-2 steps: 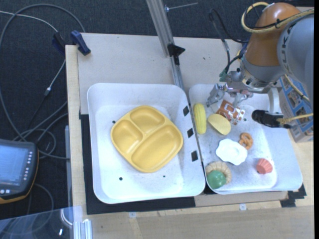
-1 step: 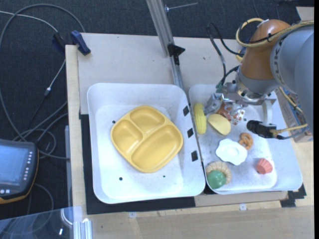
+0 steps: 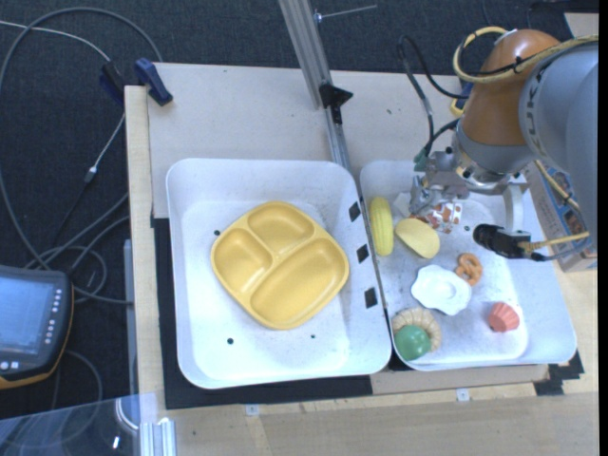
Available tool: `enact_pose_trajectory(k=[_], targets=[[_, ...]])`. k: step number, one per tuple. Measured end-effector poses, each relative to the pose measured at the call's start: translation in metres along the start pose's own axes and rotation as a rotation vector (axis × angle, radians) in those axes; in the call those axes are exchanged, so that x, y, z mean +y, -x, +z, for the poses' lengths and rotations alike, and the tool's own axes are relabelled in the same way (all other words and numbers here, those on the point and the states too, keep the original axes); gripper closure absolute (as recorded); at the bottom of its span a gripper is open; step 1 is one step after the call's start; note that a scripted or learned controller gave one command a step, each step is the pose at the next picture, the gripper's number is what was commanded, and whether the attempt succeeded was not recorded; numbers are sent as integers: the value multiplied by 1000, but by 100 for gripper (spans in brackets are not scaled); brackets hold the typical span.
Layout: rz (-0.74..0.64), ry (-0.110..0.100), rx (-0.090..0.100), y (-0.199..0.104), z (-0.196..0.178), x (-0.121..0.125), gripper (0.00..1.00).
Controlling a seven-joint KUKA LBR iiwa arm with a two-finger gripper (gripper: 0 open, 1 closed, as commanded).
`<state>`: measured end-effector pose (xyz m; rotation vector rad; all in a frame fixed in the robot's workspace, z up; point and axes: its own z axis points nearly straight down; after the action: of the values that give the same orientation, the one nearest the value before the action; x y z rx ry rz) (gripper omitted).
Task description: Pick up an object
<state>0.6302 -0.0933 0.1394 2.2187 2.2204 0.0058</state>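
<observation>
My gripper (image 3: 434,202) hangs over the back of the right bin (image 3: 556,335), just above a small red-and-white object (image 3: 444,217). A pale yellow potato-shaped piece (image 3: 418,237) lies right in front of it, and a yellow corn cob (image 3: 382,225) lies to its left along the bin's wall. Further forward lie a white fried egg (image 3: 441,290), a small pretzel (image 3: 468,268), a red strawberry-like piece (image 3: 503,316) and a green and tan item (image 3: 414,332). I see nothing lifted off the bin floor.
The left bin (image 3: 190,198) holds a yellow divided plate (image 3: 279,264). A metal post (image 3: 304,27) rises slanting behind the two bins. Cables and a black connector (image 3: 501,240) hang off the arm over the right bin's back right. A blue clamp (image 3: 152,81) sits at the bench's far left corner.
</observation>
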Motion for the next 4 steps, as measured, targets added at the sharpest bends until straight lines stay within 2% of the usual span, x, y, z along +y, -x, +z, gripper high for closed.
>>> enact_pose_trajectory(k=[1,3,4], targets=[[0,-3,0,-3,-61,1,100],[-1,4,-2,-12,-163,0,100],[-5,-7,2,-65,-158,-13,100]])
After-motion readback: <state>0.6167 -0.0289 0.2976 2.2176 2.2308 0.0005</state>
